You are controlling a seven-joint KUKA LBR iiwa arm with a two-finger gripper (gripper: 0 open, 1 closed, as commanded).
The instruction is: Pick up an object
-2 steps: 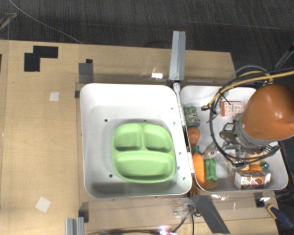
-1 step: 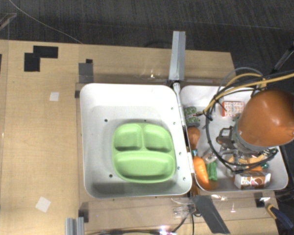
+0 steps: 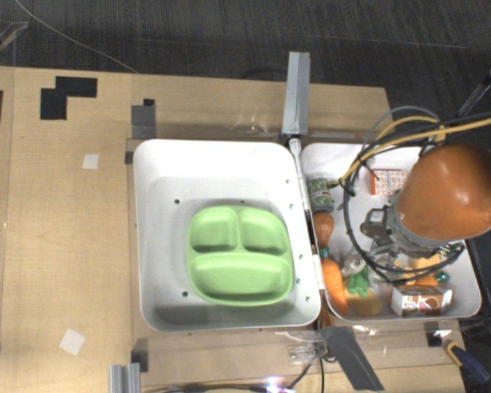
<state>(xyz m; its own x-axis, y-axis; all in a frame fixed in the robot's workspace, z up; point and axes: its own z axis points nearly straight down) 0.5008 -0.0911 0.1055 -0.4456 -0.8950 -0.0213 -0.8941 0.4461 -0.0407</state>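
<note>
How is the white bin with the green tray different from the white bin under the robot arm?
The left shallow white bin holds one thing, a green divided plastic tray; the right shallow white bin holds many small things, among them an orange toy carrot. The left bin lies in open view; the grey and orange arm hangs over the right bin. Both are white and shallow.

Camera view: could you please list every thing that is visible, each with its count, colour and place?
shallow white plastic bins: two, white, side by side on the bench
green plastic divided tray: one, light green, in the left bin
orange toy carrot: one, orange, right bin, near the dividing wall
small green toy: one, green, right of the carrot
red-and-white carton: one, right bin, front corner
red-printed white box: one, right bin, far side
wooden bench: one, tan
grey arm with orange band: one, above the right bin
</note>
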